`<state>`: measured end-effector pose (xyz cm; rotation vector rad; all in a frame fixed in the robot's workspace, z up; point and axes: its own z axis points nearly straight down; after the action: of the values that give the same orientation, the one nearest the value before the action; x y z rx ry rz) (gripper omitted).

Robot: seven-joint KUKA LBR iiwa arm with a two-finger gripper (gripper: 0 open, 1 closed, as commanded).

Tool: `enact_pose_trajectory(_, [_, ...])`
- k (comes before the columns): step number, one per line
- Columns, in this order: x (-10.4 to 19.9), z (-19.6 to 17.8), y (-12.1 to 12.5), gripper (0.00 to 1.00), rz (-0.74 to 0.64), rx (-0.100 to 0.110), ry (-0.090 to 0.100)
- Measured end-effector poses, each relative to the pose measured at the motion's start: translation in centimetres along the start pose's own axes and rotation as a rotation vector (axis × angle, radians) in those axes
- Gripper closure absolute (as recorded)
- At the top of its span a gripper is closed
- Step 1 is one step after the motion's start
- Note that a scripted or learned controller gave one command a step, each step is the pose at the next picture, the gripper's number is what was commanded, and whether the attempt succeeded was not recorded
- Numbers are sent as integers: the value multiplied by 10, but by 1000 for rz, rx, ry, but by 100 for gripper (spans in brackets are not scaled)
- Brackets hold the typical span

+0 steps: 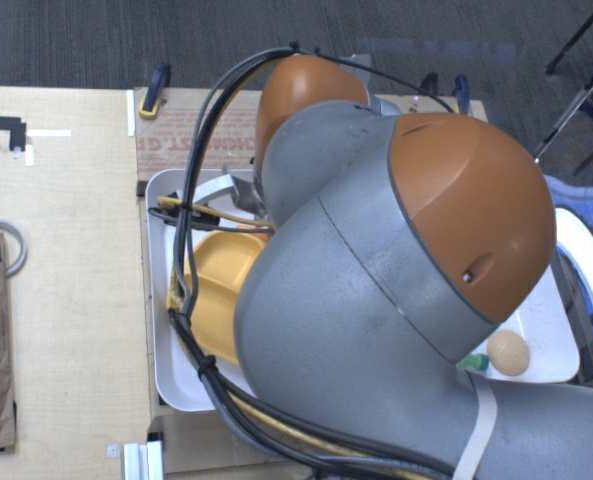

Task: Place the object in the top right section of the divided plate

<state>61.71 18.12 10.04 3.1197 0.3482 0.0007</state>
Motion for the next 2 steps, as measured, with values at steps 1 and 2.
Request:
enact_pose_trajectory(1, [-1,-5,1,100,5,1,-6])
enact_pose_trajectory(2, [27,4,-37,100,-24,-4,6])
